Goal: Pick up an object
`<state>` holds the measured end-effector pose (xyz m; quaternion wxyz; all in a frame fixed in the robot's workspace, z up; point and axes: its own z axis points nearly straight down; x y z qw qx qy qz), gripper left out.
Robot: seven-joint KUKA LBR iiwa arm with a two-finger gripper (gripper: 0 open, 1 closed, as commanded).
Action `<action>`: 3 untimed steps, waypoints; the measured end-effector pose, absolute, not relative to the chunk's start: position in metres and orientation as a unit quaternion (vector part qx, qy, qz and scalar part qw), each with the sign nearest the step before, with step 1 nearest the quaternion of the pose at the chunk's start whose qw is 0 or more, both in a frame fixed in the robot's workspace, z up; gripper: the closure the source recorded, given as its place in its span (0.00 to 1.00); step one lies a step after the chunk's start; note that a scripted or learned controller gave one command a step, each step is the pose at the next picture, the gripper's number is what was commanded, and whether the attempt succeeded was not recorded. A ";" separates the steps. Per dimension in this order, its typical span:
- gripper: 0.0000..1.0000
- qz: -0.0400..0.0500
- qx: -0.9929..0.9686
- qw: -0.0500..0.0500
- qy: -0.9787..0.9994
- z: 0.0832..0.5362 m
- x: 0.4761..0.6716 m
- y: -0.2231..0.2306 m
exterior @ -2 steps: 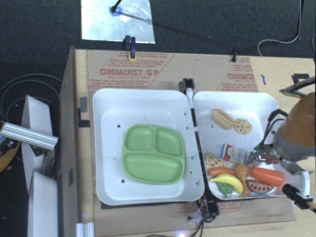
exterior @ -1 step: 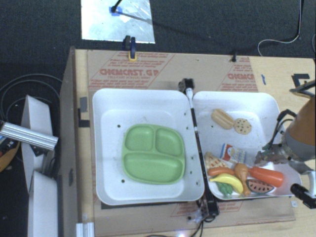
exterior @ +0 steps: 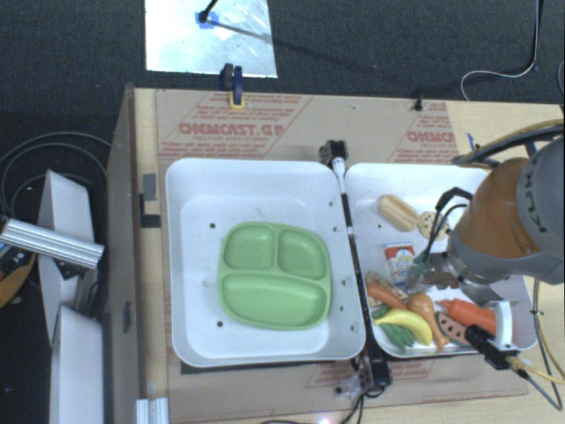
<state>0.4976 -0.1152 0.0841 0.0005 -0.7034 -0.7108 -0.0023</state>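
Banana (exterior: 408, 322) in right bin (exterior: 371, 184), front corner | tool (exterior: 422, 276) just above it | tool opening: cannot tell

Left bin (exterior: 190, 193) taken as landmark. A green divided plate (exterior: 274, 275) lies flat inside it, three compartments, slightly toward its right wall. Just beyond its far rim, printed cardboard sheet (exterior: 265, 126) covers the bench. A blue and yellow clamp (exterior: 233, 85) sits at the cardboard's far edge. Further back, a shiny foil square (exterior: 210, 23) on dark carpet. Left of the bin, black cables (exterior: 35, 162) and an aluminium bar (exterior: 51, 242).
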 end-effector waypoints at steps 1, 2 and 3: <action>1.00 -0.003 -0.706 -0.006 -0.708 0.197 0.489 -0.141; 0.00 -0.001 -0.706 -0.001 -0.708 0.191 0.488 -0.140; 0.00 -0.001 -0.704 0.000 -0.710 0.081 0.545 -0.105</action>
